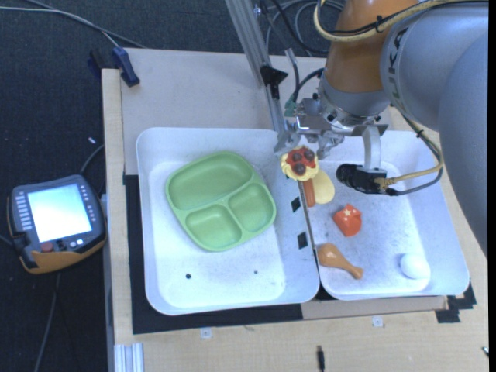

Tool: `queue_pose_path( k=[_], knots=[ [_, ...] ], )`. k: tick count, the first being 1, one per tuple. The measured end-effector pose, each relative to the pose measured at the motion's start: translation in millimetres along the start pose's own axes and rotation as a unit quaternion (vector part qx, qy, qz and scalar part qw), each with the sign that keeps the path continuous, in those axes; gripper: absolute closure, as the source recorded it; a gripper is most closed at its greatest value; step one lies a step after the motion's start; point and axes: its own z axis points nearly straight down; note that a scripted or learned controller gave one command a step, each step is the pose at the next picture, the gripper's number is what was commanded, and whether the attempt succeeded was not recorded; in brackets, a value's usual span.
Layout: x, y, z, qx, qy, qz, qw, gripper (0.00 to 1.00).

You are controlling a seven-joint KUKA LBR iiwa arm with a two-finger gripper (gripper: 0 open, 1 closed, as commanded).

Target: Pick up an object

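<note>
Bench [194,91]: green tray [221,200] left bin, toys right.

The arm [442,60] is smooth grey, broad and rounded, with a glossy orange band [364,33] above the wrist. Yellow and black cables loop beside it. Below sits a metallic wrist block with small dark fittings and a black attachment.

Landmark: green divided plate [222,200], filling the middle of the left bin [155,285].
Free room: bare bin floor just below the plate.
Obstacles right of the plate: yellow toy [308,175], red piece [348,220], drumstick [339,260], white ball [414,266], with open floor between them.
</note>
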Motion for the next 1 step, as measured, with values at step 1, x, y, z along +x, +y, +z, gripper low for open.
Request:
queue_pose_path(
  k=[1],
  knots=[
    [55.2,-6.0,9.6,0.000,0.000,0.000,1.0000,1.00]
  ],
)
